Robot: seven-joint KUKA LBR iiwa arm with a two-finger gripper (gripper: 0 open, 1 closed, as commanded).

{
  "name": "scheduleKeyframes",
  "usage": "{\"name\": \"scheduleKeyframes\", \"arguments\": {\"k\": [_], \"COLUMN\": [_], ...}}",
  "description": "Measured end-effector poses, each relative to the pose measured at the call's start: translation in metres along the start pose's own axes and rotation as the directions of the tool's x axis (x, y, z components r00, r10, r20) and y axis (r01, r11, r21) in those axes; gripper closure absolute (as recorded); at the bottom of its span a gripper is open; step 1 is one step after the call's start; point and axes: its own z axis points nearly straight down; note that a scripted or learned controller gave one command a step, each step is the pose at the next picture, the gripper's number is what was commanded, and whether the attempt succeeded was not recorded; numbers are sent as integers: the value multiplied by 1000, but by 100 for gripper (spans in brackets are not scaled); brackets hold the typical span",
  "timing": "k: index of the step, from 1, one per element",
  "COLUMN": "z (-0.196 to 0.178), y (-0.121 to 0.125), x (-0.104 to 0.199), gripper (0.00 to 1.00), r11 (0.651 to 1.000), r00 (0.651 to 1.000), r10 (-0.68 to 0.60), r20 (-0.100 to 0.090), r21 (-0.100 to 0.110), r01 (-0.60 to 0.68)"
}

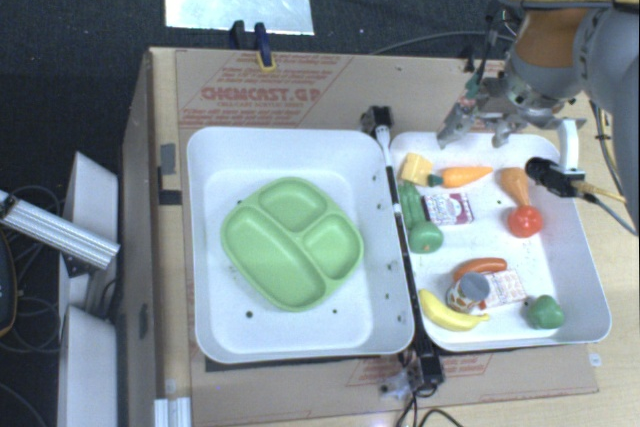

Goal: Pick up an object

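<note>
My gripper (474, 127) hangs over the back rim of the right bin (588, 265), its two fingers spread apart with nothing between them, so it is open. Just below it in the bin lie an orange carrot (463, 177) and a yellow cheese block (415, 167). Further in are a chicken drumstick (515, 183), a red tomato (524, 220), a white and maroon packet (447, 208), a green vegetable (419, 227), a sausage (478, 267), a small can (469, 290), a banana (446, 313) and a green pepper (543, 312).
The left bin (215, 315) holds a green divided plate (292, 241). A black fitting (548, 174) on a white bracket juts from the arm over the right bin's back right. The bins sit on a cardboard sheet (260, 90).
</note>
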Motion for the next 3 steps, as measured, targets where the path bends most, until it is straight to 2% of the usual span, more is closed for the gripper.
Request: {"name": "scheduleKeyframes", "arguments": {"k": [1,2,3], "z": [112,101,-45], "y": [-2,-4,-40], "x": [-45,-45,-23], "gripper": [0,100,100], "r11": [1000,1000,1000], "r00": [1000,1000,1000], "r10": [5,4,0], "r20": [0,-4,2], "r21": [5,20,-8], "r01": [-5,-4,0]}}
